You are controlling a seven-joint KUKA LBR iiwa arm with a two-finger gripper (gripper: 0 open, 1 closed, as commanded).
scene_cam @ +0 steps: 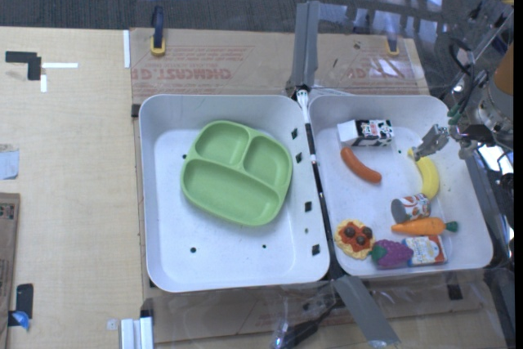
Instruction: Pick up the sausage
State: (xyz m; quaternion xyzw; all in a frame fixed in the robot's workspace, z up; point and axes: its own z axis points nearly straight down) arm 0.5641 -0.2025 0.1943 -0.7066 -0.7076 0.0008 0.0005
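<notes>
The sausage (360, 163) is a red-orange link lying at a slant on the floor of the right bin (462, 245), just below a small milk carton (365, 131). My gripper (427, 144) hangs at the right side of that bin, above the top end of a banana (428, 176). It is well to the right of the sausage and apart from it. Nothing shows between its fingers.
The left bin (163, 257) holds a green divided plate (237, 172). Near the front of the right bin lie a carrot (418, 227), a small can (409, 208), a pizza slice (355, 238), purple grapes (392, 253) and a flat packet (427, 250).
</notes>
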